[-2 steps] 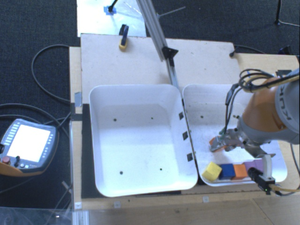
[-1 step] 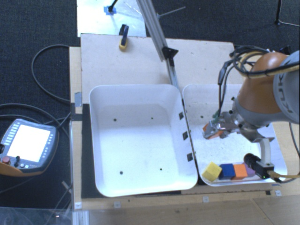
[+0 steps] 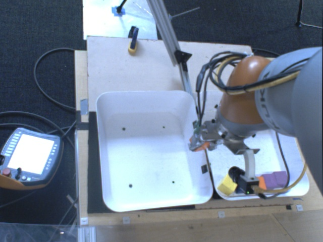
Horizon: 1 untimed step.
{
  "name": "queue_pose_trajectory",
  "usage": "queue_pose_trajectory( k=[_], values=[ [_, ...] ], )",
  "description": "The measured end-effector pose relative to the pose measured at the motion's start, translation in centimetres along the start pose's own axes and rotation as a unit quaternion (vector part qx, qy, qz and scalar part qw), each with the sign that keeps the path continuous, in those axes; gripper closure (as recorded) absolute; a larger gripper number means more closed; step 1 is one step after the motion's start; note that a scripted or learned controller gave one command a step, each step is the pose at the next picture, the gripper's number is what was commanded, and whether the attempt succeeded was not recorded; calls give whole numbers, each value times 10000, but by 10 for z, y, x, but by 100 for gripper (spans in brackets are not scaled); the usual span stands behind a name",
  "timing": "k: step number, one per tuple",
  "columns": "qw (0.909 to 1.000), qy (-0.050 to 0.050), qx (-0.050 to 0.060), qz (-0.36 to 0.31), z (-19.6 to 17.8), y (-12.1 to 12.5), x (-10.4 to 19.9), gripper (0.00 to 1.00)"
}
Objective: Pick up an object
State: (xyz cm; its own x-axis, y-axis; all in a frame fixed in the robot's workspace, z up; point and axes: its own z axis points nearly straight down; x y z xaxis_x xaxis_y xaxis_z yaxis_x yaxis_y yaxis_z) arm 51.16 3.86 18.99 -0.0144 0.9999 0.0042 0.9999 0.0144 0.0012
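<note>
The claw (image 3: 201, 143) is hanging over the wall where the two bins meet; whether it is apart or together cannot be told. In the right bin (image 3: 291, 155), a yellow block (image 3: 227, 186), an orange piece (image 3: 263, 183) and a purple block (image 3: 275, 178) are lying along the front wall. The left bin (image 3: 108, 135) is sitting just beside it.

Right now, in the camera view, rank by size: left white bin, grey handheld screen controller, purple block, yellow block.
Largest: left white bin
grey handheld screen controller
purple block and yellow block: too alike to rank
</note>
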Motion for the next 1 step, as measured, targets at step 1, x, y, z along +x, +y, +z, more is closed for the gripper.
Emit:
queue_pose_trajectory(
  k=[1],
  values=[
    [10000, -17, -2, 44, 0, 0, -5, 0]
  ],
)
